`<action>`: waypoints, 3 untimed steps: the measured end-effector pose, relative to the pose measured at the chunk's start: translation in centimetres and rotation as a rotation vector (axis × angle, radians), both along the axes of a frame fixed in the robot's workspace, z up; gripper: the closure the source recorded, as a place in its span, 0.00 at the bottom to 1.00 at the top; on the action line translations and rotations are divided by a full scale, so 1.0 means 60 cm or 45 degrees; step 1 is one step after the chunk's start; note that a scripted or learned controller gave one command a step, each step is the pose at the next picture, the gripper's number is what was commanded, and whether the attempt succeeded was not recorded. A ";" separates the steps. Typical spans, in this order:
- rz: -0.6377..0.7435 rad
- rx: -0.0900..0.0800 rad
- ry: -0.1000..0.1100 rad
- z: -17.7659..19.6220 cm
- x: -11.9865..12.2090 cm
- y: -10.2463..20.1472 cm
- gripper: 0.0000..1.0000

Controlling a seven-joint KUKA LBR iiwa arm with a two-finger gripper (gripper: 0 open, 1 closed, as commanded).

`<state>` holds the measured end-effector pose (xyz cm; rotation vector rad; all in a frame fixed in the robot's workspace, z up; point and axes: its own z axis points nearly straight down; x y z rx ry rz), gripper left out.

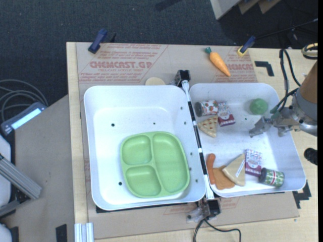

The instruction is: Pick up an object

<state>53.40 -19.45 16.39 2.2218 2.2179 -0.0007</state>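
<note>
Objects for picking all sit in the right bin (pixel 287 145); left bin (pixel 101 135) carries the green divided tray (pixel 154 163). We judge it's approach stage: gripper (pixel 258 128) hangs over bare floor just below the green ball (pixel 259 106), nothing betw. its fingers. Next it needs lining up over one item, then descent. Fingers too small/blurred, we can't tell spread vs. closed. Arm cut off at right.

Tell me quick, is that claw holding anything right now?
Gripper: over the right bin, below the green ball; nothing visible between its fingers; open or shut cannot be told.
</note>
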 end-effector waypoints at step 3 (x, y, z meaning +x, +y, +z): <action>0.006 0.002 -0.001 -0.114 0.199 -0.047 1.00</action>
